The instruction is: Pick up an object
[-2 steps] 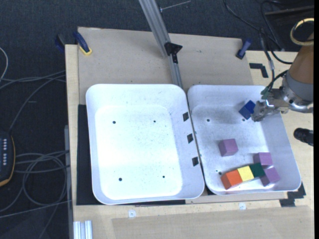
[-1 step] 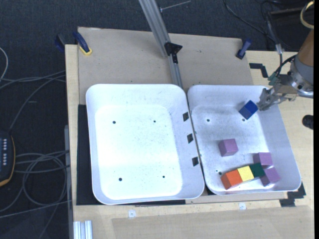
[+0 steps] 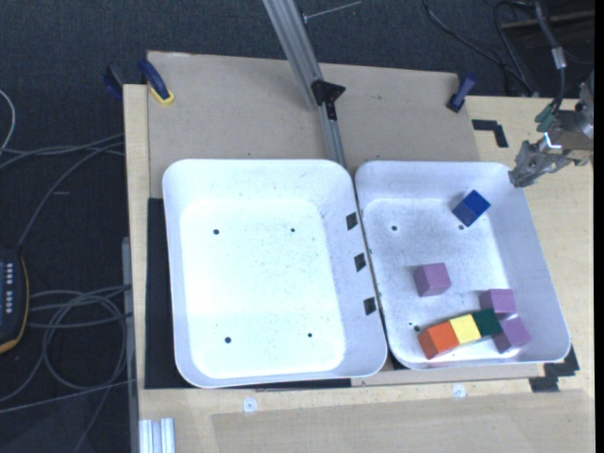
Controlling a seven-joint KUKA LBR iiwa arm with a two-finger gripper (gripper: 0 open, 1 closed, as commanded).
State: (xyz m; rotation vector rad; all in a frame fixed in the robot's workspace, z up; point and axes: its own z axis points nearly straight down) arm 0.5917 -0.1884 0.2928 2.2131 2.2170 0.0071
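Note:
My gripper [image 3: 525, 174] hangs at the far right, over the upper right rim of the right bin [image 3: 528, 243], with nothing between its fingers that I can see. A blue cube [image 3: 470, 207] lies in that bin, a little left of and below the gripper. A purple cube [image 3: 431, 278] sits near the bin's middle. Along the front wall lies a bar of orange, yellow and green blocks [image 3: 459, 332], with two more purple cubes [image 3: 498, 301] [image 3: 514, 332] at its right end.
The left bin [image 3: 189, 253] lies beside the right one, joined by black clips [image 3: 359, 261]. A slanted metal pole [image 3: 300, 55] crosses the bench's back. Blue clamps [image 3: 157, 84] [image 3: 461, 92] hold the board's rear corners. Cables lie on the dark floor at left.

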